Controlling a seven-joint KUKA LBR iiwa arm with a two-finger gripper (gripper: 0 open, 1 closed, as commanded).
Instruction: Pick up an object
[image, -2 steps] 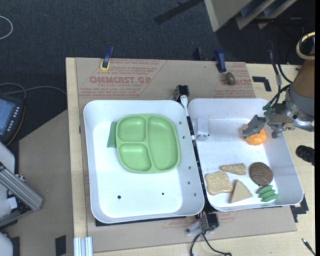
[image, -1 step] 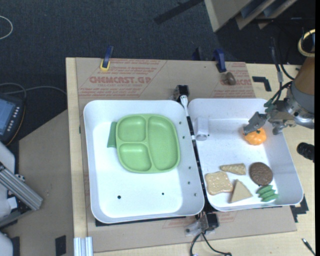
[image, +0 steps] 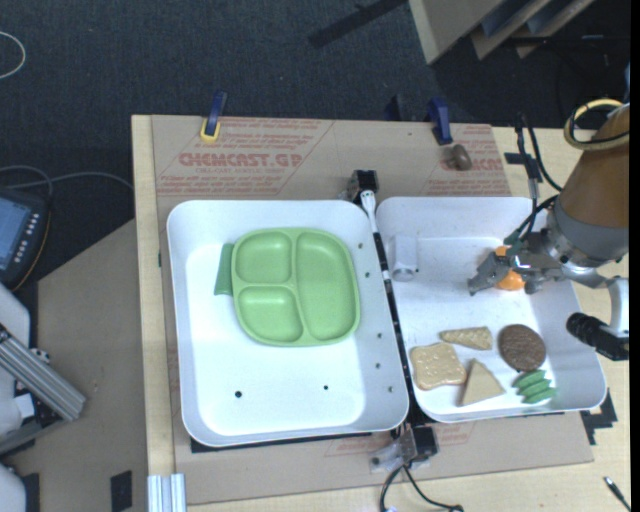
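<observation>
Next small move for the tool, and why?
Probably lift slightly and check the grasp. The tool sits low in the right bin at a small orange object; whether it actually grips it is unclear. The other food pieces lie nearer the bin's front.

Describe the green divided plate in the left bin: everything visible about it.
The plate is pale green, looks like matte plastic, and is a rounded square with three compartments: two smaller ones on the left side, one above the other, and one long one down the right. All three hold nothing. It lies flat and right side up in the upper middle of the left bin, turned slightly. A darker green flat piece pokes out from under its left edge. The gripper is apart from it, over the right bin.
</observation>
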